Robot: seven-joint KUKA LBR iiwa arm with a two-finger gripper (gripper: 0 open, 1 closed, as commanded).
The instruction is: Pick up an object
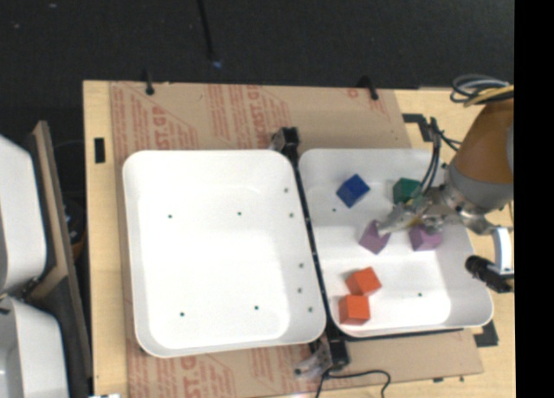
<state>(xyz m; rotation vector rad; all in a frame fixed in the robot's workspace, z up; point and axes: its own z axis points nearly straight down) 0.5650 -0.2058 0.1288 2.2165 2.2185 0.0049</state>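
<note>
In the right bin (467, 305) are seen a blue cube (352, 190), green block (406, 189), two purple blocks (374, 238) and two touching orange cubes (358, 294).

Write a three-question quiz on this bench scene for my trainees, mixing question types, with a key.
1. True or false: the small blue cube lies in the left shallow white bin.
2. How many small orange blocks sit in the right shallow white bin?
3. The robot's hand is nearest which? A) purple blocks B) orange blocks C) blue cube

Key: 1 false; 2 two; 3 A
</note>
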